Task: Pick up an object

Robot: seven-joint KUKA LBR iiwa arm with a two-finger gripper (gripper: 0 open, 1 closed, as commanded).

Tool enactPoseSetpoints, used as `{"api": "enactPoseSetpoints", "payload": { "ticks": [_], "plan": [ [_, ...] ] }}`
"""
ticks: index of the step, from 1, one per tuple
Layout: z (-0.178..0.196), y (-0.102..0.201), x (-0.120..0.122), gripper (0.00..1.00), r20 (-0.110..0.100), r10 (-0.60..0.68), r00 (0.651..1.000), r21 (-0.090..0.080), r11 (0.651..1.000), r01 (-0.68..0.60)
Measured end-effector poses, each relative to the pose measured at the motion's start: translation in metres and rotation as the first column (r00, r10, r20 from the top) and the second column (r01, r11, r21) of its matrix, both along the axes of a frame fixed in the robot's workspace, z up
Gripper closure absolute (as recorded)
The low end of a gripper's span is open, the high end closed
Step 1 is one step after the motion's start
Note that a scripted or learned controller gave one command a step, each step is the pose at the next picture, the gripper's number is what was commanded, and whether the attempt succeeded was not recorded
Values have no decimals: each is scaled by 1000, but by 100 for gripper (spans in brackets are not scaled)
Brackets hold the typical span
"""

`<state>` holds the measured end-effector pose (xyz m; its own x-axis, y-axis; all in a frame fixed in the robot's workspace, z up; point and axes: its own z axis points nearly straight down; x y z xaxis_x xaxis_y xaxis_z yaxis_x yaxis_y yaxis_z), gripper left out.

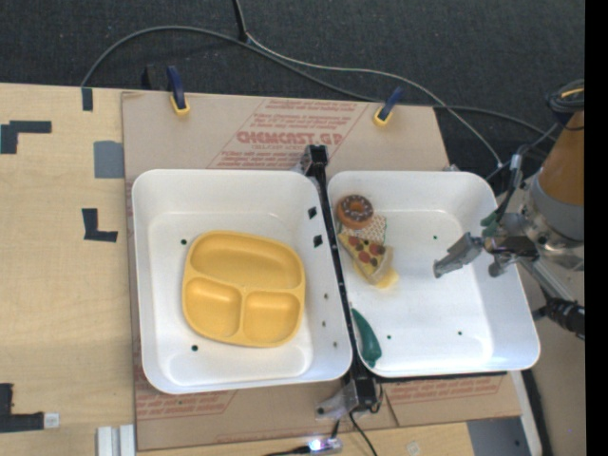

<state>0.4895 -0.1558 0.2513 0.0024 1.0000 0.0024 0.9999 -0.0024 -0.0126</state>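
Observation:
In the right bin (pixel 446 350), a brown donut toy (pixel 355 210) lies against the left wall. A pizza slice toy (pixel 369 253) touches it just below. A dark green piece (pixel 367 338) rests by the bin's lower left corner. My gripper (pixel 473 262) hangs over the right part of this bin, well to the right of the pizza slice. It is open, with nothing between its fingers (pixel 452 258).
A yellow divided plate (pixel 245 287) lies in the left bin (pixel 157 350). The bins share a black-clipped divider (pixel 332 255). Cables run across the dark floor behind the bench. Two blue and yellow clamps (pixel 175 91) pin down the cardboard sheet.

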Motion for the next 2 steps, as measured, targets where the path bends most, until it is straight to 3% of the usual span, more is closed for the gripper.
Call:
{"api": "enactPoseSetpoints", "payload": {
  "ticks": [1, 2],
  "plan": [
    [5, 0, 2, 0, 11, 4, 1000, -2, 1000, -4],
    [-39, -1, -3, 0, 7, 2, 1000, -2, 1000, -2]
  ]
}}
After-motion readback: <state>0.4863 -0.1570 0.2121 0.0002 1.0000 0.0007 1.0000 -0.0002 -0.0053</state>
